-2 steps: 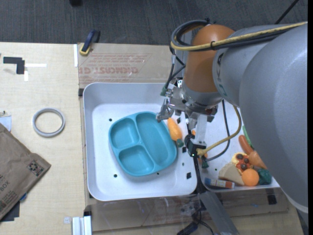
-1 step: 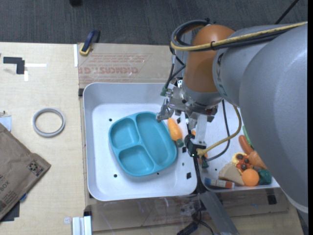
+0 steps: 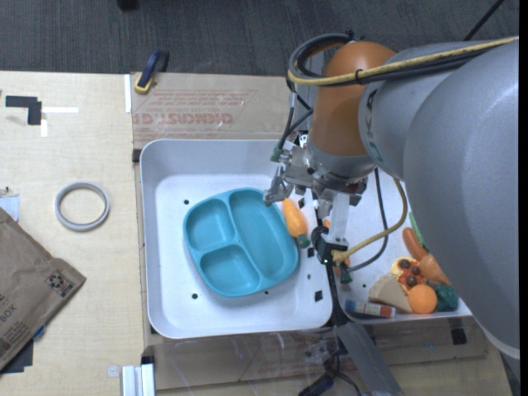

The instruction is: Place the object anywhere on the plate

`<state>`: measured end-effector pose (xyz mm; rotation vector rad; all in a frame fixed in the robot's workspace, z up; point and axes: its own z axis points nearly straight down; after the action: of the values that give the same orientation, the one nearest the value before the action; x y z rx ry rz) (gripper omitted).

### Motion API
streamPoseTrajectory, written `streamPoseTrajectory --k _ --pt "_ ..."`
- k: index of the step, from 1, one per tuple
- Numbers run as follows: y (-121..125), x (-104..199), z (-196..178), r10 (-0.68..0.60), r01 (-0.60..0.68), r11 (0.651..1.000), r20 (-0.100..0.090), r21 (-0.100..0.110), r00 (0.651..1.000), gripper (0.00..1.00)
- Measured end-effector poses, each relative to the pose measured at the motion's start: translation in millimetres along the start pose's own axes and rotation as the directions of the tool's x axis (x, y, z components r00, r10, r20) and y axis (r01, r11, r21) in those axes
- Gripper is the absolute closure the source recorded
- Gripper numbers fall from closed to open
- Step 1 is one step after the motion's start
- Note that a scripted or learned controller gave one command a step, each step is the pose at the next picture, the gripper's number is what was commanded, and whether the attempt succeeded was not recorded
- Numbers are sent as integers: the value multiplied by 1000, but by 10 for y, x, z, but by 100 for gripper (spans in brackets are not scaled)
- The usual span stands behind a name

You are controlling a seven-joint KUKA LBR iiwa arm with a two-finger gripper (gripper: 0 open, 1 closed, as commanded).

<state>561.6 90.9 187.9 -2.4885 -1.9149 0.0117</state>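
Orange carrot (image 3: 294,219) at blue plate (image 3: 239,254) edge — white bin (image 3: 165,304), beige bench (image 3: 66,155)

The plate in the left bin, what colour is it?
Light blue, seen best in the camera view: plate.

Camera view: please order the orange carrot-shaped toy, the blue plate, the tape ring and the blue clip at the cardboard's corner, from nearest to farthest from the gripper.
From the gripper:
1. Orange carrot-shaped toy, right at it.
2. Blue plate, just left, in the left bin.
3. Blue clip, up left.
4. Tape ring, far left on the bench.
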Motion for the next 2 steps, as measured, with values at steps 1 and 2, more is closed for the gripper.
streamPoseTrajectory --k 1,2 --pt "0 0 0 0 0 1000 0 0 1000 0" --pt "0 0 0 0 0 1000 0 0 1000 0"
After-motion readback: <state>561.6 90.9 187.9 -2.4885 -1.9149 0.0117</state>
